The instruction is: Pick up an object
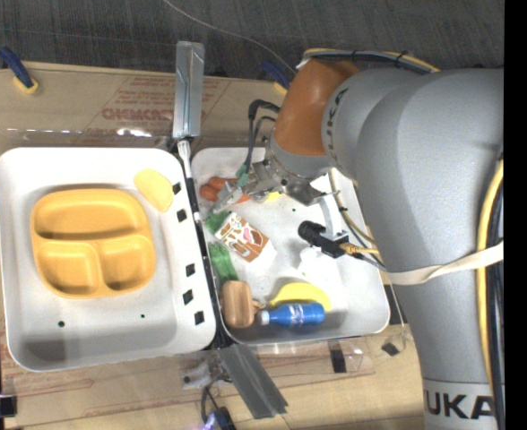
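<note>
My gripper (pixel 248 183) is low in the back left part of the right bin (pixel 371 280), under the orange wrist band. It sits right by a small red-orange object (pixel 213 188) and some green pieces (pixel 220 211); whether it touches them I cannot tell. In front of it lies a brown and white snack packet (pixel 242 238). Near the bin's front edge are a wooden cylinder (pixel 236 303), a yellow banana-like object (pixel 301 291) and a blue bottle (pixel 296 314) on its side.
The left bin (pixel 30 343) holds a yellow divided tray (pixel 91 240) and a yellow block (pixel 154 187) near its right wall. The grey arm covers the right bin's back right side. A metal divider strip (pixel 188 88) stands between the bins.
</note>
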You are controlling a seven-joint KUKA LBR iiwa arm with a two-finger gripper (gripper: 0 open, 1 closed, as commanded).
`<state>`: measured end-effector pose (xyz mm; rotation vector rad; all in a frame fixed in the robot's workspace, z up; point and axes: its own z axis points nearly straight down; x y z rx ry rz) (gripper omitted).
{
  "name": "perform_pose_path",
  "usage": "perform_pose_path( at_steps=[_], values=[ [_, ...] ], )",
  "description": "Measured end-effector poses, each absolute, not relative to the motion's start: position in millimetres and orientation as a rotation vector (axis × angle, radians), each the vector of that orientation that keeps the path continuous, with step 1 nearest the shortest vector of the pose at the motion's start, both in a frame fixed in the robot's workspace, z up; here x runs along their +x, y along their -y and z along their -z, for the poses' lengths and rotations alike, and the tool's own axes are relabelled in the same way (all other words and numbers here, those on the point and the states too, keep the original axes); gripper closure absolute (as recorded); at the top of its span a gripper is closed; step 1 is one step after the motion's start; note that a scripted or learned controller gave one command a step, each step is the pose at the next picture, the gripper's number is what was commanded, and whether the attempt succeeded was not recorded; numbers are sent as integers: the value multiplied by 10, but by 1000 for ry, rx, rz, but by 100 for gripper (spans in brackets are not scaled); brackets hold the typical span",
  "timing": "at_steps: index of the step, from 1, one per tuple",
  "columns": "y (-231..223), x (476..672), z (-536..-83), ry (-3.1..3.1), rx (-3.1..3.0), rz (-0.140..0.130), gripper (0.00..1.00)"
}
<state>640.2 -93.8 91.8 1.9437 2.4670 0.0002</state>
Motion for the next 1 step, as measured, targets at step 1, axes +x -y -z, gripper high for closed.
perform_pose_path(
  at_steps=[1],
  values=[
    [977,6566,-923,-2401,2028,2,0]
  ],
)
